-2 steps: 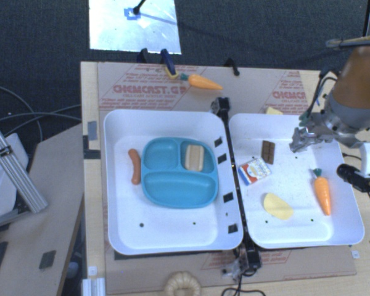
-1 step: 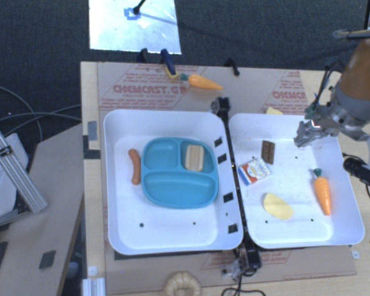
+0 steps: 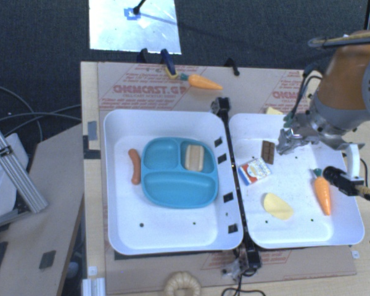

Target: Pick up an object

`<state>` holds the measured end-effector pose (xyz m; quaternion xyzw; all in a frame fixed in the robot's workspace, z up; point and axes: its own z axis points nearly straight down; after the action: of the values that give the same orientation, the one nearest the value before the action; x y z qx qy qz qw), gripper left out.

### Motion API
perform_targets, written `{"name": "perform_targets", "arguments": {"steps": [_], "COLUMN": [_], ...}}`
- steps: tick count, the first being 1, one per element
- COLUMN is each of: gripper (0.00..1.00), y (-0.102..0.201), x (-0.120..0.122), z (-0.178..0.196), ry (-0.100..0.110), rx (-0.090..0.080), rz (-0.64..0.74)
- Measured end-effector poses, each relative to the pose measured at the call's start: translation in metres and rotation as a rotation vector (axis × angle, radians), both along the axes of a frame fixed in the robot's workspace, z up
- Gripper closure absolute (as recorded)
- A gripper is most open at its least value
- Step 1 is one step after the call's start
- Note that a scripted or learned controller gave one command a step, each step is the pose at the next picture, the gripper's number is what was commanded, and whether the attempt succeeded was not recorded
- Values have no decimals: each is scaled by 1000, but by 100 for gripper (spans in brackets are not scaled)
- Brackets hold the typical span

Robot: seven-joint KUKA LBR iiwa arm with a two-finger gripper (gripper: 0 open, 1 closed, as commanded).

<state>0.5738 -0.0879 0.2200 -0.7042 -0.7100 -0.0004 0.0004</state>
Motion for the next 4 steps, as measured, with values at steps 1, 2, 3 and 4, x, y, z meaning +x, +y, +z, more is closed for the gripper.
{"name": "perform_targets", "arguments": {"steps": [1,2,3,4], "gripper": [100,100,100,100], "y": [38,73,67,70], "x": [-30,-43,-45,-42], "z": [-6,13,-3,-2], "ry": [1,-3,1,-2], "rx": [0,0,-2,-1], "rz": [0,1,-8,-4]}}
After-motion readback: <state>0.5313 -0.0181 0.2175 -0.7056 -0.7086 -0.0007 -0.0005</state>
